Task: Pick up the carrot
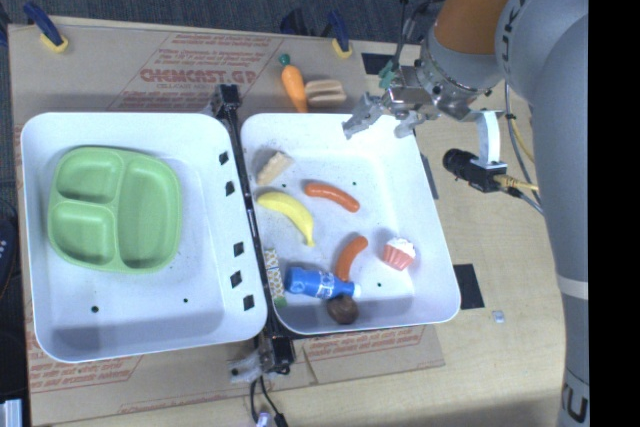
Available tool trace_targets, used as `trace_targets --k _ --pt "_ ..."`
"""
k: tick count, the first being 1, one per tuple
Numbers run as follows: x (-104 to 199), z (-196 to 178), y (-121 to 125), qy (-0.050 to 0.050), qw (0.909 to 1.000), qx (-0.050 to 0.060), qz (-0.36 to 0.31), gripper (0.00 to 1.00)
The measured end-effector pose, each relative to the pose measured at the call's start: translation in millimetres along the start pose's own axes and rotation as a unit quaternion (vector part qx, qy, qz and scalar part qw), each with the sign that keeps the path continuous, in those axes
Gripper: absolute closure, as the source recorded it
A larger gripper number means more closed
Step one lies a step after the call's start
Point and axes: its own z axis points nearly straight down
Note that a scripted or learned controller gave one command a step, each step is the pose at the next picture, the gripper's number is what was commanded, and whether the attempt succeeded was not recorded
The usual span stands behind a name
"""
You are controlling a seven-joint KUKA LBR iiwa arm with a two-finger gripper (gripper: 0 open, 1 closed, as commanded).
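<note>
Carrot [293,86]: on the cardboard just beyond the right bin's far rim, beside a small sandwich [325,93].
Gripper [381,119]: above the right bin's [432,255] far right corner, fingers apart, holding nothing.
Right bin: banana [290,213], two sausages, cupcake [398,254], blue bottle [318,284].
Left bin [40,315]: green divided plate [115,209].

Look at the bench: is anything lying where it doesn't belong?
Yes. The carrot and a small sandwich lie outside the bins, on the cardboard just beyond the right bin's far rim, while the other toy food sits inside that bin.
</note>
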Motion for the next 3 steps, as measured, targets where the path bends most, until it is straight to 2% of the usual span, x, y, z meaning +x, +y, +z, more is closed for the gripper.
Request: trace_targets --k 1,2,3 --pt "-16 161 -3 0.001 0.9974 0.0 0.072 0.0" --pt "59 69 -49 0.001 0.9951 0.0 -0.099 0.0" --pt "55 21 -93 0.0 0.9997 0.0 0.022 0.0"
